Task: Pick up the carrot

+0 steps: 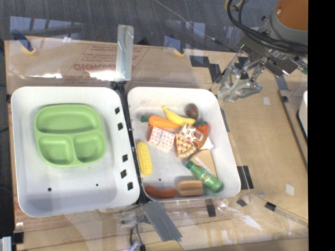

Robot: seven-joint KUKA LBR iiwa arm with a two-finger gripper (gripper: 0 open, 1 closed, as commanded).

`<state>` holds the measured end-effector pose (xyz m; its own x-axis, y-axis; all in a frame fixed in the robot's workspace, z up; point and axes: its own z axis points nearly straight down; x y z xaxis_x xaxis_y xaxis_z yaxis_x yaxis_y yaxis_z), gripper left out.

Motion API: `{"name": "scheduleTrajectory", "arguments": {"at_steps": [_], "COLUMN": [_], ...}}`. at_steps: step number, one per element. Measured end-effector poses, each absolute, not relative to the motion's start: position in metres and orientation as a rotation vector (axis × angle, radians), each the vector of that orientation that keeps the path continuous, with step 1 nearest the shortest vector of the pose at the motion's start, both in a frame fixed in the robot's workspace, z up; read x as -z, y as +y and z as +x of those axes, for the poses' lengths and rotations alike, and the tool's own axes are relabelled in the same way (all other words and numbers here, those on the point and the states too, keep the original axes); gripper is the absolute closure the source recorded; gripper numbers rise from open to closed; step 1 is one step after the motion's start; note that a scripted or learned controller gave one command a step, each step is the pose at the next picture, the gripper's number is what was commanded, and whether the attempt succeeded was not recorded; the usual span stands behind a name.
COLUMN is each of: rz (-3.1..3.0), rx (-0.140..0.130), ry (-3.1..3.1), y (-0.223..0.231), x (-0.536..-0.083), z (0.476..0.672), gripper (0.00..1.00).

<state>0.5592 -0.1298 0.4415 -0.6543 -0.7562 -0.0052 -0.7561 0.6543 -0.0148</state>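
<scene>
A: Carrot (163, 122), one item, orange, lying in the upper left part of the right bin (224, 140). Banana (178, 116) just beside it on the far side, cracker box (161, 138) touching or nearly touching on the near side.

B: Hand (238, 85): outside that bin, above the worktop (261, 140) past the bin's far right corner, well apart from the carrot. Open or closed, I cannot tell from where I stand; the metal parts blur together.

A: Advice for the step, as I judge it: travel left over the bin, turn so the fingers straddle the carrot across its narrow width, and come down on the left end, where there is bare bin floor. The right end is crowded by banana and pizza slice (184, 146).

B: Risk entry: catching the banana instead, or nudging the box.

A: Other stock, right bin: corn cob (144, 158), green bottle (205, 175), sausage (159, 192), a brown roundish piece (192, 110).

B: Left bin (21, 156): green divided tray (70, 134).

A: Surface: pale board worktop, taped at the edges, clear film over it. Dark carpet (78, 4) beyond.
</scene>
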Motion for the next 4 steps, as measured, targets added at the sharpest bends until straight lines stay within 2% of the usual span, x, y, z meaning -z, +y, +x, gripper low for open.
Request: {"name": "scheduleTrajectory", "arguments": {"at_steps": [1, 2, 3, 4], "rz": [-1.540, -1.810, -2.284, -2.723], "rx": [-0.009, 0.017, -0.007, -0.009], "ry": [2.743, 2.563, 2.158, 1.567], "y": [-0.200, -0.211, -0.209, -0.207], "x": [-0.296, -0.439, -0.353, -0.284], "z": [0.544, 0.477, 0.477, 0.477], "gripper": [1.00, 1.00, 1.00, 1.00]}}
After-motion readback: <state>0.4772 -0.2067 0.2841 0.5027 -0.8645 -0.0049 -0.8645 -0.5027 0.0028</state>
